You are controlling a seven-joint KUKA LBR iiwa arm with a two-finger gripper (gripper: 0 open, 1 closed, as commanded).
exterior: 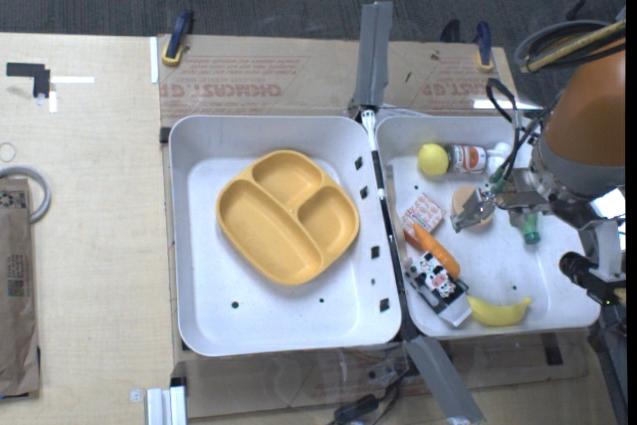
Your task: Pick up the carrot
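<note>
Camera view: 1 carrot [434,249], 1 banana [500,311], 1 lemon [433,159], R bin [557,318].

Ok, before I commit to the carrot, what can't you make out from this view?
- pincer: fingertips too small and blurred against the tan object beneath.
- carrot: lower end meets the black-and-white box; overlap unclear.
- green item: partly hidden by the arm.
- bottle label: too small.

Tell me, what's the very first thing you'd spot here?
The big yellow three-part plastic plate sits alone in the left white bin. In the right white bin, the small orange carrot lies among a yellow banana and a round yellow lemon, with the metal gripper hovering just right of it.
</note>
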